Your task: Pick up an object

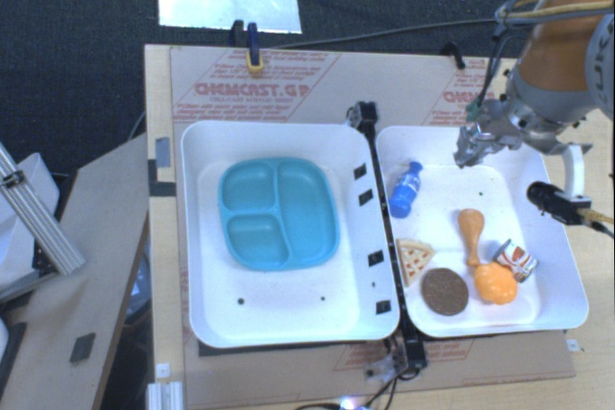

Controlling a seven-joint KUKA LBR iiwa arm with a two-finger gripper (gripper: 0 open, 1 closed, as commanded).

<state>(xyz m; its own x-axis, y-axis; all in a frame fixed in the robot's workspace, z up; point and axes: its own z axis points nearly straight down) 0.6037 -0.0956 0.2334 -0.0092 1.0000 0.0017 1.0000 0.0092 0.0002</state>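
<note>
Gripper (pixel 468 152) above the right bin's (pixel 567 298) far edge.
We cannot tell how its claw stands; nothing visibly held. Blue bottle (pixel 405 189) lies just left, drumstick (pixel 470 233) and orange fruit (pixel 496 284) nearer us.

Bench (pixel 288 72), Chemcast-printed sheet on top, bears left bin (pixel 202 206) and right bin (pixel 562 254), touching side by side.

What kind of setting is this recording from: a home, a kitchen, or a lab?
Most likely a robotics lab bench, not a kitchen. Two white bins sit side by side on a protective sheet printed CHEMCAST, a grey and orange arm reaches in, and the food is toys, such as a pizza slice.
</note>
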